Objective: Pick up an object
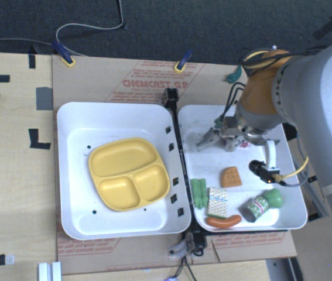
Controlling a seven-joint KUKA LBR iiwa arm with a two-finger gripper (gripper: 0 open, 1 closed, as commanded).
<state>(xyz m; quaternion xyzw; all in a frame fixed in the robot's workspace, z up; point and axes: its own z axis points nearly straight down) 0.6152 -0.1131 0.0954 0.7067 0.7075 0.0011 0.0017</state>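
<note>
Yellow divided plate fills the left bin; the empty end effector gapes wide over the right bin.

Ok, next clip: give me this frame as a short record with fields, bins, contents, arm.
left bin: yellow divided plate
right bin: green block, patterned packet, toy sausage, brown cracker, green-capped bottle
pincer: at the right bin's far part, above its floor, nothing between its fingers
arm: enters from the right
</note>
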